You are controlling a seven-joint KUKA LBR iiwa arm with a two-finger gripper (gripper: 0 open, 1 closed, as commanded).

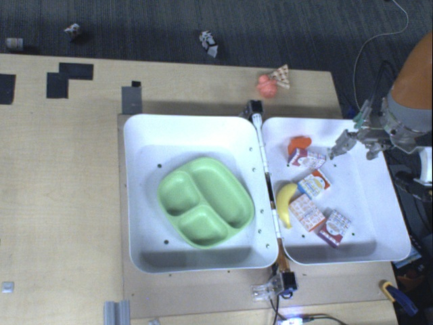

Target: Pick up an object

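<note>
Right bin point(379, 202) — yellow banana point(285, 204), orange-red piece point(298, 145), four small printed cartons point(318, 205), closely clustered

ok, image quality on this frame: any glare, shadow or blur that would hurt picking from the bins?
Camera view: lighting is even, with mild washout on the white right bin, so edges are faint; a soft shadow lies along the left bin near its front wall; the green divided plate is crisp; the gripper is soft and blurred; small packets beside the banana are low-resolution, prints unreadable.
</note>
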